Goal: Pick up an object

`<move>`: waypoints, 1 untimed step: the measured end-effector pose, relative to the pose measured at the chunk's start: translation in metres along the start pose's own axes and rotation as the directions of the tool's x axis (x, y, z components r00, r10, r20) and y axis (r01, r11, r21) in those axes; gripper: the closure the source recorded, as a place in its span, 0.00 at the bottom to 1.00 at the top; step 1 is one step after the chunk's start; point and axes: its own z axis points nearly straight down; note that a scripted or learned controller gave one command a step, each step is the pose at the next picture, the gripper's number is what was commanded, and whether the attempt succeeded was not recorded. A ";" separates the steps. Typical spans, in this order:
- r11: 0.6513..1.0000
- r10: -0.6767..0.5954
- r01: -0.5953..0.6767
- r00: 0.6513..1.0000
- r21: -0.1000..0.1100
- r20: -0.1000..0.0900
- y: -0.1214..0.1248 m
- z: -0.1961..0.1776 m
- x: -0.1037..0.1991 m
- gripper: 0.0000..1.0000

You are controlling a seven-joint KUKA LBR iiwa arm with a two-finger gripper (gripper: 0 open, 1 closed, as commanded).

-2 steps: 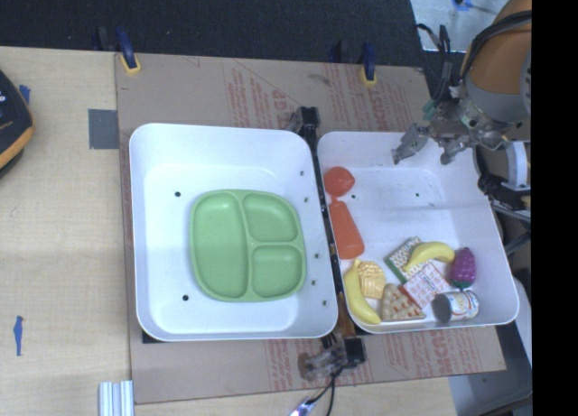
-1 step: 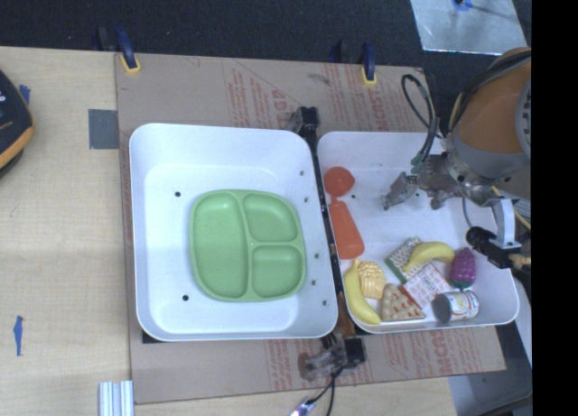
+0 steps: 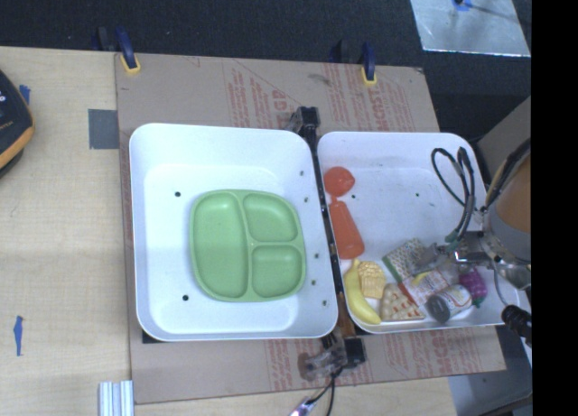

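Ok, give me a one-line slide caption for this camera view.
Arm over right bin of toy food; green divided plate alone in left bin.

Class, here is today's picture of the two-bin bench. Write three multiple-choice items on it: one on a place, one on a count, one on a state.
1. Where is the green divided plate?
A. left bin
B. right bin
C. on the cardboard

2. How many compartments does the plate have?
A. two
B. three
C. five

3. How does the banana lie?
A. alone in mid-bin
B. on the plate
C. at the right bin's near-left corner, against other items

Answers: 1 A, it sits in the middle of the left bin. 2 B, one long section and two smaller ones show. 3 C, the corn cob touches it.
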 end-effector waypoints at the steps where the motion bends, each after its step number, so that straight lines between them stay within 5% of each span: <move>1: 1.000 0.003 -0.003 1.000 -0.007 0.009 0.001 0.016 0.011 0.00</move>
